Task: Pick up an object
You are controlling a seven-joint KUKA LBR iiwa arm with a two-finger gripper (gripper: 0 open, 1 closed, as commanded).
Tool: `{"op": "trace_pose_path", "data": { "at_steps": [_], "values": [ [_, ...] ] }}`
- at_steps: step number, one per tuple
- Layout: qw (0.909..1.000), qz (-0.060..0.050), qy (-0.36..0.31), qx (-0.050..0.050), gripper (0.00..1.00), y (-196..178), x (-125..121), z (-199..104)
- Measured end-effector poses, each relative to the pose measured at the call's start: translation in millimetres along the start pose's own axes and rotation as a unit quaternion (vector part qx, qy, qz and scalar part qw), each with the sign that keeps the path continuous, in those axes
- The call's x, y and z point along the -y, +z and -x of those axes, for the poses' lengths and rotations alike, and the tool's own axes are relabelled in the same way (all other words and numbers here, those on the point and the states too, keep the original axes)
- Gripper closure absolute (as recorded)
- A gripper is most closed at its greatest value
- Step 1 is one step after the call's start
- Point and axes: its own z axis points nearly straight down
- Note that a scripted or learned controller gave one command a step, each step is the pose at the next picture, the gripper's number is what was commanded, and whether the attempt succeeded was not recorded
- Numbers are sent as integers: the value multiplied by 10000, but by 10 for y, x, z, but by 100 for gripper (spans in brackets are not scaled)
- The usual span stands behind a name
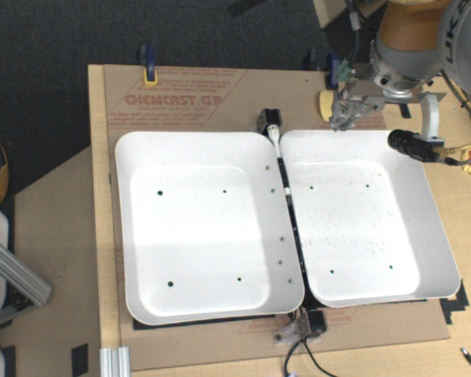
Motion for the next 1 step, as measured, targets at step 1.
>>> {"op": "trace_pose_path", "data": {
  "at_steps": [1],
  "values": [
    [10000, 69, 10, 15, 100, -414, 89, -94]
  ]
}}
